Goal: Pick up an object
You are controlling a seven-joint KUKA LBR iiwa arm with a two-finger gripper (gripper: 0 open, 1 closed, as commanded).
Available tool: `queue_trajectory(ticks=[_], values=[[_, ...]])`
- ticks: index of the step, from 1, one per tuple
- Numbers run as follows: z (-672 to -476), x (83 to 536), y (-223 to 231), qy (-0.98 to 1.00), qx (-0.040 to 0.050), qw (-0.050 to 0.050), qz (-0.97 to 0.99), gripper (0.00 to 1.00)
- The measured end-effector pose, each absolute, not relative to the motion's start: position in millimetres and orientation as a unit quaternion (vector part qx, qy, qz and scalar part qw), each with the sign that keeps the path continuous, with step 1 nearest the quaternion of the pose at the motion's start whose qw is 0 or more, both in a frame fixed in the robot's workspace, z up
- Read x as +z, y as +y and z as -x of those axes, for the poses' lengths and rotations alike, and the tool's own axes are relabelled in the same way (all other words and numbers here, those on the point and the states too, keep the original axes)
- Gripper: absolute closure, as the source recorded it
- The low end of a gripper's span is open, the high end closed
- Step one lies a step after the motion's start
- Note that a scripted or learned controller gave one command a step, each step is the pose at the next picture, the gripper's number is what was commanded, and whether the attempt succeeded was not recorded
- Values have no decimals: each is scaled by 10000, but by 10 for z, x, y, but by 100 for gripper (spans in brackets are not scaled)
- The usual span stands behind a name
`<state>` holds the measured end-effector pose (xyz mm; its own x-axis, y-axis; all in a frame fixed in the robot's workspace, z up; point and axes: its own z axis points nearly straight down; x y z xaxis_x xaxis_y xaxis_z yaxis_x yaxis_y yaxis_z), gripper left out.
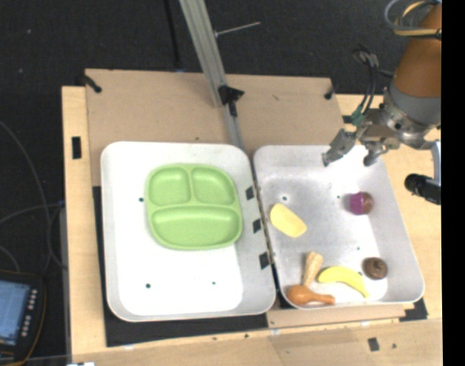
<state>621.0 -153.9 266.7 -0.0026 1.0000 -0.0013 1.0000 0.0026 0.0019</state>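
Where bins meet: green plate (194,207) left, banana (344,279) right.

Both bins look like smooth white plastic, the right bin (392,197) slightly glossier than the left bin (126,280). The green divided plate (193,207) is matt plastic. The surface (156,101) resembles pale unvarnished wood. At twelve o'clock, a brushed metal rail (202,36).
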Motion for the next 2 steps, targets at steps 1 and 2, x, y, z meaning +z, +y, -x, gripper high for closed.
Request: queue_trajectory(ticks=[1,2], values=[[-6210,2667,-1540,7081,0,12,-7061,0],[-6250,2097,-1635,7069,-19,-6,-7073,0]])
